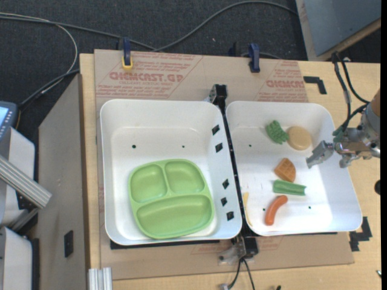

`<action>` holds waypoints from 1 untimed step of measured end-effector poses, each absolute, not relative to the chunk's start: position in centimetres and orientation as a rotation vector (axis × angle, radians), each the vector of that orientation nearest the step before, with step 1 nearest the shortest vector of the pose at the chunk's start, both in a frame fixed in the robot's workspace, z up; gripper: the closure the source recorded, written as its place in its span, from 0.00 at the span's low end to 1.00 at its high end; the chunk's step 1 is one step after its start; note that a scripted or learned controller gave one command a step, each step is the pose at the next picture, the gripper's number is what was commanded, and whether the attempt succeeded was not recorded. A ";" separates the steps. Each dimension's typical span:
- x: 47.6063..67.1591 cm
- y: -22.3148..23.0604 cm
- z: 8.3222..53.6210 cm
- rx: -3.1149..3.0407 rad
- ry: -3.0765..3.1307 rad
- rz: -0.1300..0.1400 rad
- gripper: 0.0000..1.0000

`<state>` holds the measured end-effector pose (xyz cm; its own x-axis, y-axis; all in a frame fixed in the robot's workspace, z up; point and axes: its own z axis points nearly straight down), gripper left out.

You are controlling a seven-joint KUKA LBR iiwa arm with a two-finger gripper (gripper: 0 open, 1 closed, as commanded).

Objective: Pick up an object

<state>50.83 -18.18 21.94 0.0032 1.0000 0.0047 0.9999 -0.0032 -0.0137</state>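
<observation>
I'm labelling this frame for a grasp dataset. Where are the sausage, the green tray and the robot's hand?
sausage (pixel 276 210): camera view, middle of its curved body.
green tray (pixel 172 197): camera view, ridge between its compartments.
hand (pixel 316 157): camera view, between its fingertips.

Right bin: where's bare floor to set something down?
In the right bin, the left strip beside the divider is bare, as is the front right corner past the sausage. The middle is crowded: broccoli, bun, waffle, bean.

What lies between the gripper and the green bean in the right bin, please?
In the camera view, bare white bin floor lies between the gripper and the green bean.
</observation>
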 end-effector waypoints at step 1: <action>51.1 -18.1 22.6 -2.219 -2.221 -0.001 0.00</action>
